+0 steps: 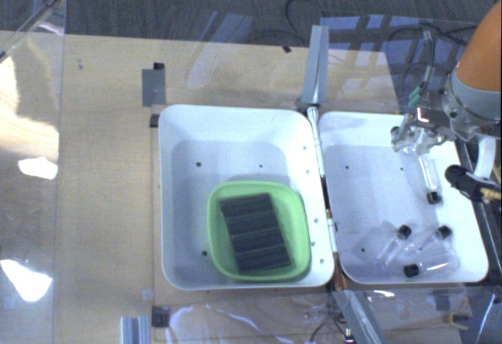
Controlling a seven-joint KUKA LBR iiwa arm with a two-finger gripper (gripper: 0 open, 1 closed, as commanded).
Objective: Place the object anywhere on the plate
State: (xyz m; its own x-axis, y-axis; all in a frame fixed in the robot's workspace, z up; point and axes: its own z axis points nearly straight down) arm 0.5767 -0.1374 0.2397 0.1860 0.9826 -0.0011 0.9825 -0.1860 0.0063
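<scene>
Two shallow white bins sit side by side on our pale wooden bench, both smooth, glossy plastic with rounded corners. Our gripper hangs over the upper right part of the right bin, a cluster of shiny metal and clear parts below the grey wrist and orange band; we cannot tell whether it is clamped on anything. Just below it lies a clear vial with a dark cap, slender and cylindrical, pointing down the bin toward the near wall. Further below the gripper, near the bin's front edge, we see more clear vials with black caps lying in a loose heap, their glassy bodies hard to separate from the white floor. Which of these is the object we cannot tell. Well to the left of the gripper and lower, in the left bin, rests the plate, a lime green, square dish with rounded corners and a raised rim, pressed toward the bin's front right corner. A dark ribbed block, rectangular and slightly tilted, covers most of its middle, leaving narrow green margins. Left of the gripper, the right bin's white floor lies open up to the divider where the bins' rims meet
</scene>
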